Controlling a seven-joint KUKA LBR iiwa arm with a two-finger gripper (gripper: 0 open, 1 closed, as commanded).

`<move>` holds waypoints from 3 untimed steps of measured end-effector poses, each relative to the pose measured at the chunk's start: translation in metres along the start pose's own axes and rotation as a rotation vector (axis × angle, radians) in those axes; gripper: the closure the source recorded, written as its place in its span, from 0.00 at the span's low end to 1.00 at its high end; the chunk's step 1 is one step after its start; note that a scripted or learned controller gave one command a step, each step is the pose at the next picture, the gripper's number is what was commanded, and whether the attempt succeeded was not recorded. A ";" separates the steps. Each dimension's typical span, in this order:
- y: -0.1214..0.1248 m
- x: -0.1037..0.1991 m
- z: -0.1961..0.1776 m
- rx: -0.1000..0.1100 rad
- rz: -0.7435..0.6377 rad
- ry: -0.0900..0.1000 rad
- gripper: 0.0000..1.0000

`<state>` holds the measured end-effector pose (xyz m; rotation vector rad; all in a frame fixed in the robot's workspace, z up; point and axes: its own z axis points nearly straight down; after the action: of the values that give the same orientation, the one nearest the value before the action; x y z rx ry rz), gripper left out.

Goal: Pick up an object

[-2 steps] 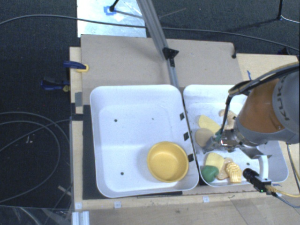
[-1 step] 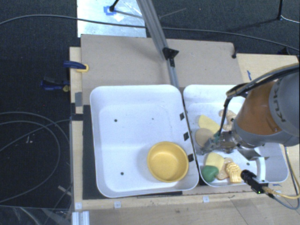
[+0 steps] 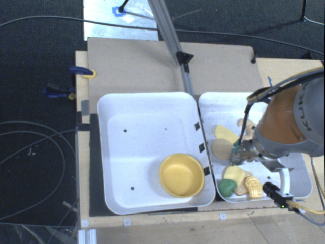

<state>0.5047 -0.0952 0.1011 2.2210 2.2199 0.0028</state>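
Observation:
A yellow bowl (image 3: pixel 182 175) sits in the left bin (image 3: pixel 127 116), near its front right corner. The right bin (image 3: pixel 216 103) holds several small items: a pale yellow piece (image 3: pixel 225 133), a tan round disc (image 3: pixel 221 149), a yellow-green piece (image 3: pixel 234 173), a green item (image 3: pixel 227 187) and an orange ridged item (image 3: pixel 251 185). My gripper (image 3: pixel 237 155) reaches down into the right bin, just right of the tan disc and above the yellow-green piece. The arm's grey and orange body (image 3: pixel 287 123) covers the bin's right half.
A slanted metal pole (image 3: pixel 170 32) crosses the bench behind the bins. A blue and yellow clamp (image 3: pixel 81 72) grips the bench's left edge. Cables (image 3: pixel 30 151) lie on the dark floor to the left. The brown board (image 3: pixel 152 65) behind the bins is bare.

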 end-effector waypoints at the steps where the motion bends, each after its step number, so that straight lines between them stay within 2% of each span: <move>1: 0.000 0.005 -0.062 -0.005 -0.006 -0.001 1.00; 2: 0.007 0.015 -0.116 -0.006 -0.007 -0.001 1.00; 3: 0.008 0.015 -0.130 -0.001 -0.006 0.000 1.00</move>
<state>0.5124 -0.0805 0.2310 2.2132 2.2258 0.0038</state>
